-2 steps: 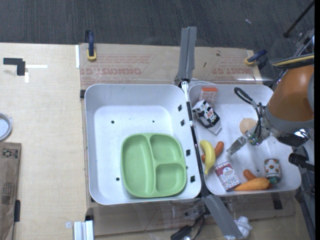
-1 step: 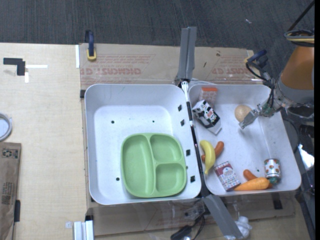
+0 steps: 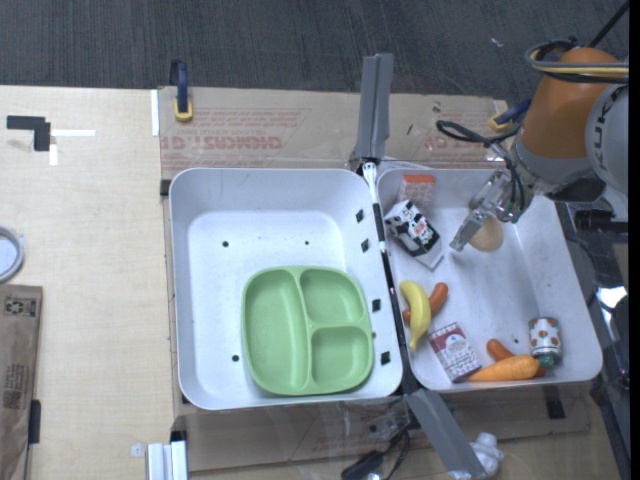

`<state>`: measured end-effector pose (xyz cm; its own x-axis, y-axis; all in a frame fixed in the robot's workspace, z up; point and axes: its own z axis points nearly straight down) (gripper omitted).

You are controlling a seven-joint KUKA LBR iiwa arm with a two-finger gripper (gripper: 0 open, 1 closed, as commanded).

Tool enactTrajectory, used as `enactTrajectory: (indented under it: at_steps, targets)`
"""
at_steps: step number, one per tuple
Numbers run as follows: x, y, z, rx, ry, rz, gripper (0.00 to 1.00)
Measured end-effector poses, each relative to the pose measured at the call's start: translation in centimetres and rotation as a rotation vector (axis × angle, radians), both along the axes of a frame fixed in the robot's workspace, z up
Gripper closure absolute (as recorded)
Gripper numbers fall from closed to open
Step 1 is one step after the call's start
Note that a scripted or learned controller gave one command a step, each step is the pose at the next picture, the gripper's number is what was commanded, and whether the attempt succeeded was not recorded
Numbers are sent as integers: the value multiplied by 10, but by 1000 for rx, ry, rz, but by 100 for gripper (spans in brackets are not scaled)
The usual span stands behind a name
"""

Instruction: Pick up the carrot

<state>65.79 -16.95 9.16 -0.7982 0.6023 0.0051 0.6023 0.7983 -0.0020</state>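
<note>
Carrot (image 3: 506, 369) lies at the near edge of the right bin (image 3: 575, 268), well apart from the gripper (image 3: 478, 223).

The gripper hangs over the far part of the right bin, its fingers (image 3: 466, 232) slanting down toward the left; whether they are apart or together cannot be told, and nothing shows between them. A tan round thing (image 3: 487, 237) sits just beside the fingertips. The carrot lies flat along the bin's front wall, beside a small can (image 3: 544, 338) and a red carton (image 3: 454, 351). A banana (image 3: 417, 311) rests by the left wall. The left bin (image 3: 200, 268) bears a green plate (image 3: 305, 330).
</note>
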Motion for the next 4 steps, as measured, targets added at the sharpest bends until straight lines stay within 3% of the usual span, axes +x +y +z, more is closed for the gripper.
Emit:
enactTrajectory:
  at_steps: [1, 2, 3, 4]
  targets:
    - [-62, 0, 1, -2, -7, -160, 0]
    - [-112, -53, 87, -3, -8, -175, 0]
    - [-70, -35, 1, -2, -9, 114, 0]
    - [-69, -36, 11, -2, -14, 110, 100]
